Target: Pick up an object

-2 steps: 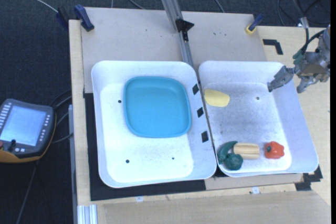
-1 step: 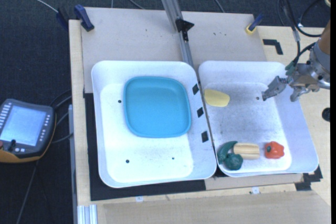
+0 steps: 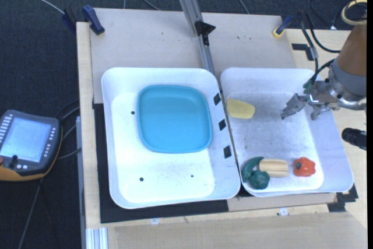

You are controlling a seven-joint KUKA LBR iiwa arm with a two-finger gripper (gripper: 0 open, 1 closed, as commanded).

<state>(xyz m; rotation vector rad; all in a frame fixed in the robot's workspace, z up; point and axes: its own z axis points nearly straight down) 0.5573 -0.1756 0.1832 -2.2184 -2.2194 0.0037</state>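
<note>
Dark carpet surrounds the bench [image 3: 145, 38]; the gripper [image 3: 303, 107], fingers spread and holding nothing, hovers with the yellow object [image 3: 240, 108] beside it.

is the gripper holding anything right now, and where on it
Nothing is held. The gripper hangs open over bare floor of the right bin, apart from the yellow piece and the red pepper.

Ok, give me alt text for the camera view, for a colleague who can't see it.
The arm's tool hangs open over the right bin, holding nothing. That bin holds a yellow piece at its upper left and a green pepper, tan block and red tomato along its near edge. The left bin holds a blue plate.
</note>
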